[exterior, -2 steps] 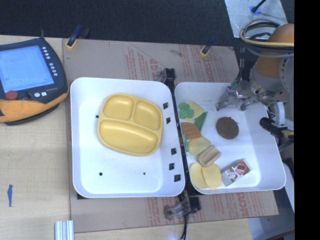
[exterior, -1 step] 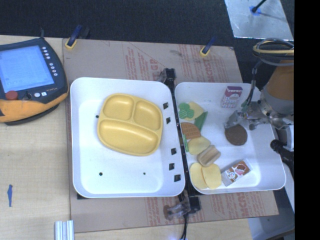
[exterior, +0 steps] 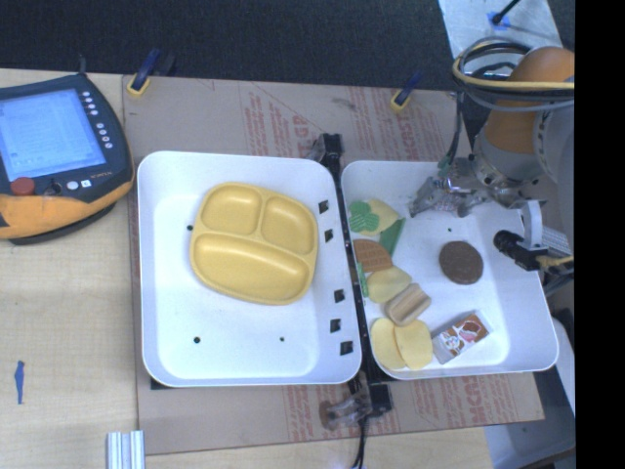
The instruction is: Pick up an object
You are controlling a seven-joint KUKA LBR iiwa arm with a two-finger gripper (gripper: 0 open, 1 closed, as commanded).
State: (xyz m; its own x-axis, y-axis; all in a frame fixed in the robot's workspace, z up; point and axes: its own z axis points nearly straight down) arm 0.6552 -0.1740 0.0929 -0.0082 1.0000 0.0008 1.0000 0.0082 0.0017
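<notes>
Target I'd choose: the brown round patty point(exterior: 460, 262), lying flat and alone in the right bin point(exterior: 527, 350), clear floor all round it. The pincer point(exterior: 451, 191) hangs just up-bin of the patty; whether it is open or closed, I cannot tell. I'd come straight down, centred, straddling the disc. Left of the patty: green piece point(exterior: 368, 217), yellow slices point(exterior: 401, 344), a printed packet point(exterior: 460, 336). Further left, the other bin point(exterior: 166, 340) holds a yellow divided tray point(exterior: 256, 242).
</notes>
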